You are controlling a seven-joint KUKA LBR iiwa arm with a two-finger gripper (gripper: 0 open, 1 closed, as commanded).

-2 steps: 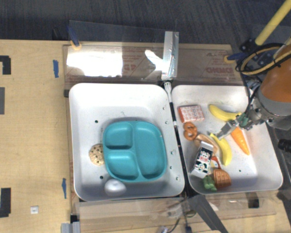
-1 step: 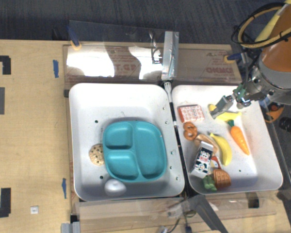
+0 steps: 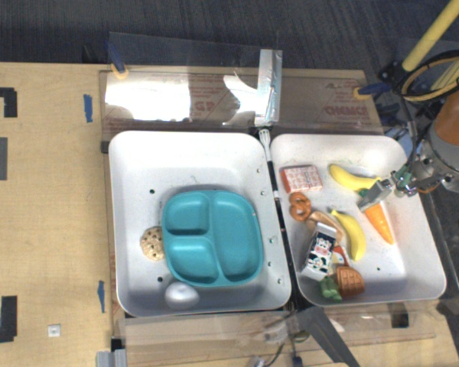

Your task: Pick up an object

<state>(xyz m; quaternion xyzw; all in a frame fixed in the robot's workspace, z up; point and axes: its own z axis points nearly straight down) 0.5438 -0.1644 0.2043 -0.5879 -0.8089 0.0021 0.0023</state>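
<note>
My gripper (image 3: 375,195) hangs over the right part of the right bin (image 3: 421,266), reaching in from the right. It is just above the top end of an orange carrot (image 3: 379,222) and beside the tip of a yellow banana (image 3: 350,178). Whether it touches either I cannot tell. Also in this bin are a second banana (image 3: 353,235), a pink packet (image 3: 301,178), a pretzel (image 3: 298,203), a small milk carton (image 3: 321,252), a brown item (image 3: 351,280) and a green item (image 3: 330,290).
The left bin (image 3: 130,167) holds a teal divided plate (image 3: 212,235), a cookie (image 3: 151,243) and a pale grey round object (image 3: 181,294). A clear plastic sheet (image 3: 191,90) lies behind the bins. Yellow cables (image 3: 432,71) run at the upper right.
</note>
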